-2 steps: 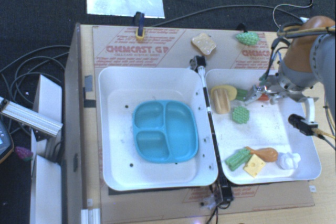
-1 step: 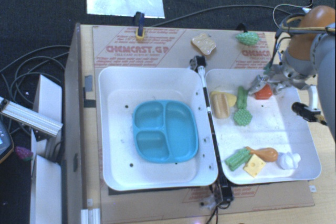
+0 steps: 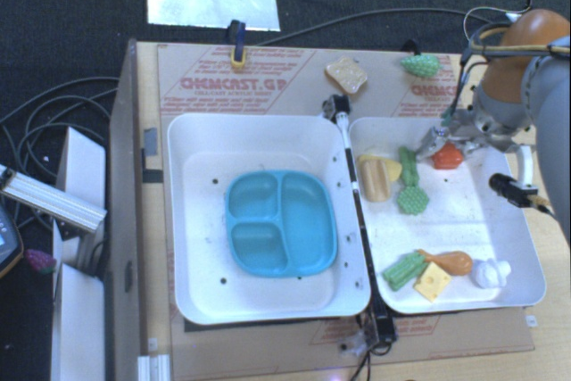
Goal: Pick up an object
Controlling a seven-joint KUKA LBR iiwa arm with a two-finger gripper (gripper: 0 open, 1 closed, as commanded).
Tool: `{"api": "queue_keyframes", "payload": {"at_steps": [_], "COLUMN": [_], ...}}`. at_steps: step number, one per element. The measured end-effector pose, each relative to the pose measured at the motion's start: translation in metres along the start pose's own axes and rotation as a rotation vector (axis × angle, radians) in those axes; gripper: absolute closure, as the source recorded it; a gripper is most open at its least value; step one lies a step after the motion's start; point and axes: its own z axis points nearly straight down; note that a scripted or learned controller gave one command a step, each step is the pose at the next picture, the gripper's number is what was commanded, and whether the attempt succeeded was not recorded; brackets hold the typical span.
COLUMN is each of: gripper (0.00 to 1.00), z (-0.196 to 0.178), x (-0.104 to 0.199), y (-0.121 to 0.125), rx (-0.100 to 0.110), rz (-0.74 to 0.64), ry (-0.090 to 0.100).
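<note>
End effector (image 3: 443, 141) positioned low at the right bin's (image 3: 526, 281) far edge.
Finger opening: cannot tell. Red-orange toy (image 3: 448, 158) lies directly beneath it; blue divided tray (image 3: 281, 223) occupies the left bin (image 3: 192, 192).

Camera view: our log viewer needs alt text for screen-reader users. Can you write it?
A grey arm's gripper sits over an orange-red toy in the right bin, among scattered play food. The left bin holds a blue divided tray.

You see the divided tray (image 3: 281, 223) in the left bin (image 3: 192, 192), toy foods in the right bin (image 3: 526, 263), and two more toys behind both bins.
</note>
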Motion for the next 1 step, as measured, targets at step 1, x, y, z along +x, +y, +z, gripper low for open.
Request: {"api": "queue_keyframes", "payload": {"at_steps": [1], "gripper": [1.00], "z": [-0.0116], "x": [-0.0003], "y": [0.0012], "rx": [-0.003], "rz": [-0.004], "ry": [-0.003]}}
